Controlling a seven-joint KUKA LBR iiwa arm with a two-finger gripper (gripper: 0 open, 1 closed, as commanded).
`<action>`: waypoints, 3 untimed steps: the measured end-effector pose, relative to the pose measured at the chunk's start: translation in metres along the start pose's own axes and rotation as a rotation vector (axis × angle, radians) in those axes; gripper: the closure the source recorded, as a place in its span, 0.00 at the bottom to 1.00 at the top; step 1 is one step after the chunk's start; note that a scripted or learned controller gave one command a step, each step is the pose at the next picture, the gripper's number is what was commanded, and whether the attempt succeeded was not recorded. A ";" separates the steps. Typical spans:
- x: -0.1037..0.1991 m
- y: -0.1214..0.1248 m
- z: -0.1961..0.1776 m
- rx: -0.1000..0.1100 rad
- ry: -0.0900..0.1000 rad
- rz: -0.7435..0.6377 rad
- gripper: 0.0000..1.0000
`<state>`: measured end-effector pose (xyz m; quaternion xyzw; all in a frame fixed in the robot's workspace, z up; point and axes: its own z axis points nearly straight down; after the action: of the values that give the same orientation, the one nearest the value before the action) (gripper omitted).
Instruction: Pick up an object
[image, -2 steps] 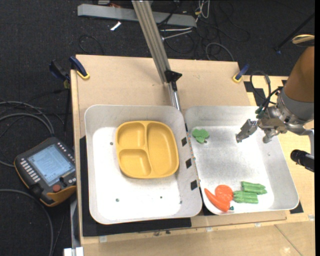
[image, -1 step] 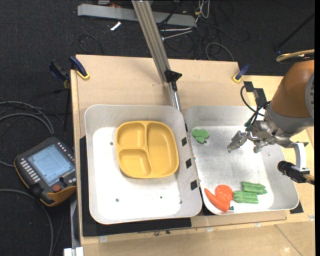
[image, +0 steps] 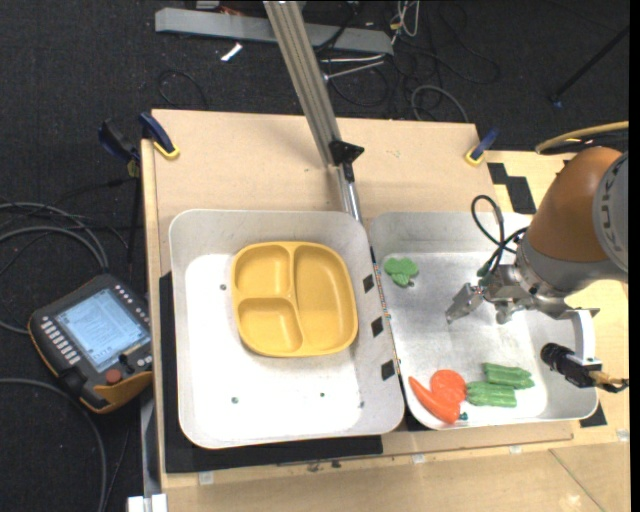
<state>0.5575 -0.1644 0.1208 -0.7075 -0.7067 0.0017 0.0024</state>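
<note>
In the right bin (image: 440, 250) lie a small green broccoli piece (image: 401, 270) at the upper left, a red-orange tomato with a carrot (image: 441, 393) at the lower left, and two green bean pods (image: 500, 385) at the lower right. My gripper (image: 484, 305) hangs over the middle of that bin with its two fingers spread, open and with nothing between them. It is above bare bin floor, right of the broccoli and up from the pods.
The left bin (image: 200, 400) holds a yellow three-compartment plate (image: 295, 298). A metal pole (image: 312, 90) slants down to the divider between the bins. A teach pendant (image: 92, 340) lies left of the bench. Clamps sit at the bench's far corners.
</note>
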 end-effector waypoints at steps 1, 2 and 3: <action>0.000 0.002 -0.013 -0.008 -0.002 -0.001 1.00; 0.005 0.005 -0.057 -0.012 -0.003 -0.004 1.00; 0.005 0.006 -0.102 -0.012 -0.003 -0.004 1.00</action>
<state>0.5641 -0.1599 0.2232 -0.7060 -0.7082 -0.0014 -0.0030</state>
